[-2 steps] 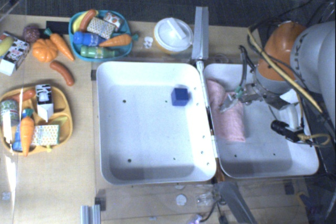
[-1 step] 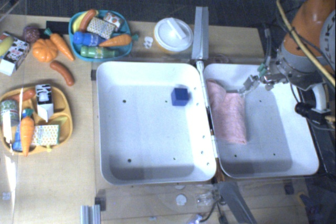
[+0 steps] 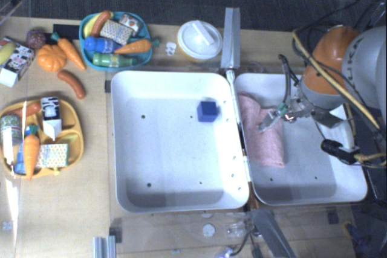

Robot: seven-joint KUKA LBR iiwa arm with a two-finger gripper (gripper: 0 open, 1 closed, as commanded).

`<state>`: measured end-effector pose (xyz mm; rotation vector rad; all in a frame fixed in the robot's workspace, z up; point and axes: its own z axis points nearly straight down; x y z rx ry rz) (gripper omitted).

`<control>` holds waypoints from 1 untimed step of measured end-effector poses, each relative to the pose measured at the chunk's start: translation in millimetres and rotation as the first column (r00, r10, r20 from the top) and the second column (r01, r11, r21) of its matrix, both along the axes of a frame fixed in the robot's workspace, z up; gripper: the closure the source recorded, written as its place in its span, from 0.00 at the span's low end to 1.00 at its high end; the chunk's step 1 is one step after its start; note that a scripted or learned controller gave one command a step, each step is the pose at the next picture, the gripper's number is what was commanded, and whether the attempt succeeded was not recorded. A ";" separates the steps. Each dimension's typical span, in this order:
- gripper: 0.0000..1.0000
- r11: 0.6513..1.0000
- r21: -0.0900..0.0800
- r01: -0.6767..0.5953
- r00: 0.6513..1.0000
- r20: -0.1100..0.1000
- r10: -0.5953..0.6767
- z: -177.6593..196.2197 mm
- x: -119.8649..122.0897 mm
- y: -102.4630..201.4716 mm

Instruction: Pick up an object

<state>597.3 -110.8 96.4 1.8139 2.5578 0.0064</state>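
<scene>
Reaching into the right bin (image 3: 314,190), my gripper (image 3: 270,121) hangs with fingers spread, holding nothing, just over the pink cloth (image 3: 261,133); I should drop straight down and pinch its middle.

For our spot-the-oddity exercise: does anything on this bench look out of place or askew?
Mildly. A sausage and a carrot lie loose on the bench beside the blue bowl rather than in it. The pink cloth lies bunched against the right bin's left wall.

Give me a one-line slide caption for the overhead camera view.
Gripper over a pink cloth in the right bin; a blue cube sits in the left bin.
</scene>
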 end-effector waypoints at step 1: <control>0.00 0.999 -0.003 -0.051 0.999 0.010 0.051 -5.2 -17.3 18.1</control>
